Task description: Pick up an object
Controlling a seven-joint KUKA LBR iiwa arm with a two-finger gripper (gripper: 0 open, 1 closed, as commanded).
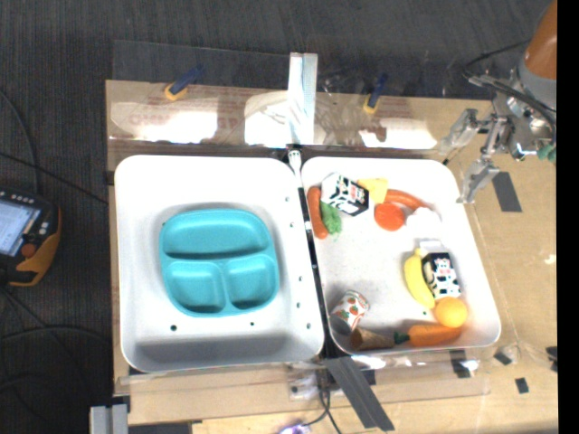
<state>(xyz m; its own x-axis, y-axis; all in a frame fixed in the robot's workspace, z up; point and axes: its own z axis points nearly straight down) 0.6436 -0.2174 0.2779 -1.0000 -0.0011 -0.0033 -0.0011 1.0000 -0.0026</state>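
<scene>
The right bin (pixel 470 242) holds several toy foods: a cow-print carton (pixel 346 193), a yellow block (pixel 374 188), a red tomato (pixel 390 216), a banana (pixel 416 279), a second cow-print carton (pixel 441 276), an orange (pixel 450 312), a carrot (pixel 432 334) and a small can (pixel 348 309). My gripper (pixel 472 156) hangs above the bench just past the right bin's far right corner, with its two fingers spread apart and nothing between them.
The left bin (pixel 136 242) holds a teal divided tray (pixel 219 260). A red and green vegetable (pixel 318 217) lies along the divider between bins. A handheld pendant (pixel 23 233) sits at the far left. Clips and tape (pixel 298 107) line the back board.
</scene>
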